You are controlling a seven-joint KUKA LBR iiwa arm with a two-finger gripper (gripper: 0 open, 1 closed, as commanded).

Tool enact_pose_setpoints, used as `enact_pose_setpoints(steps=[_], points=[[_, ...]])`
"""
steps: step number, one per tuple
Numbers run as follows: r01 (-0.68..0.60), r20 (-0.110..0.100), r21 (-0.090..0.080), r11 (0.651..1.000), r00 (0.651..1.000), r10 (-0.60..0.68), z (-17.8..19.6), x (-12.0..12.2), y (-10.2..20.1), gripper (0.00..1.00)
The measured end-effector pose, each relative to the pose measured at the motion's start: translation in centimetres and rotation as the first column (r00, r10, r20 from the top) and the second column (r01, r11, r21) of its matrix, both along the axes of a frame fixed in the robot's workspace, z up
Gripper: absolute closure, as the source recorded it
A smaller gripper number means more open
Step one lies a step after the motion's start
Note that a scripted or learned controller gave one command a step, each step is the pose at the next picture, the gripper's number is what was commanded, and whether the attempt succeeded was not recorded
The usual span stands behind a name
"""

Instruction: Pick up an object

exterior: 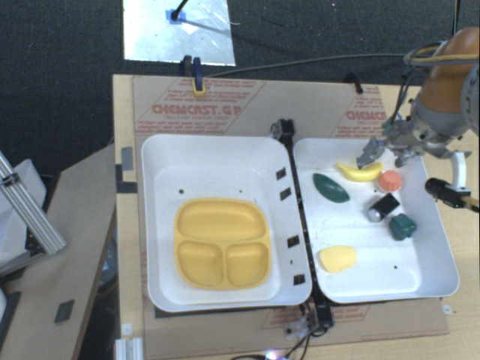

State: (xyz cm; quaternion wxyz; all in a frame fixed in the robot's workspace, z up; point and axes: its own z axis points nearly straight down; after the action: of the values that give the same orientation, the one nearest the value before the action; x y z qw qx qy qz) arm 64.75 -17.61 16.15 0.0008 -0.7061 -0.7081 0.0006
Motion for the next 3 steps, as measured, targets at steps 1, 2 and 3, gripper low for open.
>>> enact_pose_setpoints(steps=[1,2,3], points=[[-0.001,0.004,-0.001,1.000,1.000,0.001,-4.0,0.2,0.0,0.00],[-0.002,0.009,-0.002,1.000,1.000,0.002,-2.7,0.3,0.0,1.00],[0.002,0.008,-0.002,1.000,1.000,-0.002,1.8,0.3,-0.5,1.00]])
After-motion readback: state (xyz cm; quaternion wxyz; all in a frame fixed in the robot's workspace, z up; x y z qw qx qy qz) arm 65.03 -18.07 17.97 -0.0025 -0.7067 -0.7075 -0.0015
